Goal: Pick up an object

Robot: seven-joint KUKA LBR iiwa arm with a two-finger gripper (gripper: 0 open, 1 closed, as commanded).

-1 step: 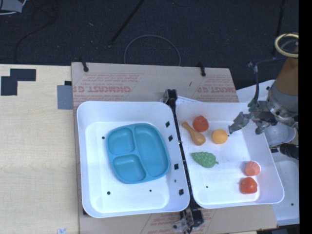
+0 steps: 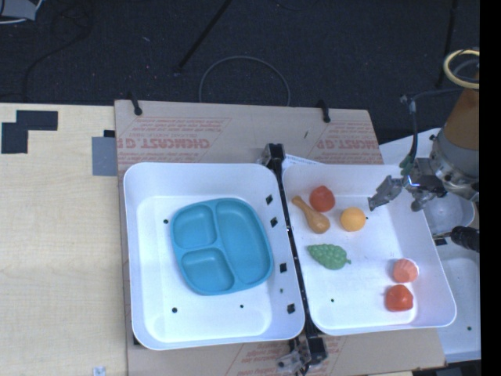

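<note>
The right bin (image 2: 438,288) holds several toy foods: a red tomato (image 2: 322,198), a tan drumstick-shaped piece (image 2: 311,214), an orange ball (image 2: 353,219), green grapes (image 2: 328,255), a salmon-coloured fruit (image 2: 405,270) and a red fruit (image 2: 398,298). My gripper (image 2: 395,202) hovers over the bin's upper right part, to the right of the orange ball. It is open, its fingers spread with nothing between them. The arm's orange band (image 2: 463,116) shows at the right edge.
The left bin (image 2: 149,210) contains a blue three-compartment plate (image 2: 221,245). A black divider (image 2: 283,233) runs between the bins. Both sit on a cardboard sheet (image 2: 235,135); a light wooden bench surface (image 2: 55,249) lies to the left.
</note>
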